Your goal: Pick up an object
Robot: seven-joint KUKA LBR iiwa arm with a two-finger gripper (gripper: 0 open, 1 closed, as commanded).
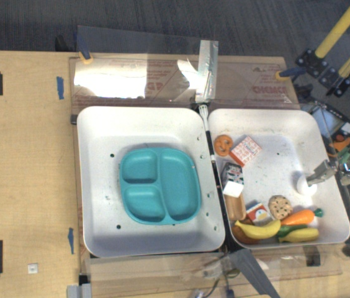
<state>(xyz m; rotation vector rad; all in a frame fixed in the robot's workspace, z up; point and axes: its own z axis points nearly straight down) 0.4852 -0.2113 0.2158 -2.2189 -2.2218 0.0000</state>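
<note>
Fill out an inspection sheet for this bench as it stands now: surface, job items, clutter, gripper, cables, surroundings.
Surface: wooden bench with black and blue tape marks; two white bins side by side.
Job's things: right bin holds an orange ball, a red-and-white box, a cookie, a carrot and a banana, mostly crowded along its near edge.
Clutter: left bin holds a teal divided tray.
Gripper: gripper at the right bin's right side, above bare floor; nothing seen between its fingers.
Cables: nothing seen.
Surroundings: clear plastic sheet behind the bins; yellow pole at upper right.
</note>
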